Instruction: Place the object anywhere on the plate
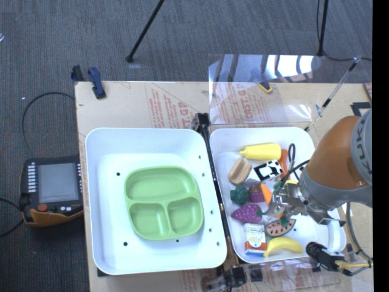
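Observation:
A green three-compartment plate [163, 201] lies in the left white bin [103, 163] with nothing on it. The right bin [304, 140] holds several toy foods: a yellow corn cob [262, 151], a bread roll [239, 171], broccoli [239, 194], purple grapes [246, 212], a watermelon slice [281, 227], a banana [283, 246] and a small carton [254, 236]. My gripper [278, 203] is down in the right bin, among the pieces between an orange carrot [266, 194] and the watermelon slice. The wrist hides what lies under it.
A black-and-white patterned piece [267, 170] lies beside the roll. A clear plastic sheet [267, 90] stands behind the right bin. A blue clamp [95, 81] sits on the bench's back left corner, and a teach pendant [53, 189] lies on the floor to the left.

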`<control>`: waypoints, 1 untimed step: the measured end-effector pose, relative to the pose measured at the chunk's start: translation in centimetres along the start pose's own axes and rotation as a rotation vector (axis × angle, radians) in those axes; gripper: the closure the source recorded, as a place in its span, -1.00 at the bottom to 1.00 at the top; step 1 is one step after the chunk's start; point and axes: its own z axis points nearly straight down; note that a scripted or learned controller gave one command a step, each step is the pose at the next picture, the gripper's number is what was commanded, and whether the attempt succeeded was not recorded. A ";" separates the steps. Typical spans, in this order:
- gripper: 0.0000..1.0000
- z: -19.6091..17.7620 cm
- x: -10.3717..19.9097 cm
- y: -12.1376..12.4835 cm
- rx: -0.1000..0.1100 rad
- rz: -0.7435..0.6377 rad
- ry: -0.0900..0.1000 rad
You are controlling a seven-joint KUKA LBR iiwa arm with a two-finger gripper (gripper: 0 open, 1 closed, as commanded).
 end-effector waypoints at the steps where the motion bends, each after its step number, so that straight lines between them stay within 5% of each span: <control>1: 1.00 -4.1 11.0 -2.2 0.003 0.096 0.002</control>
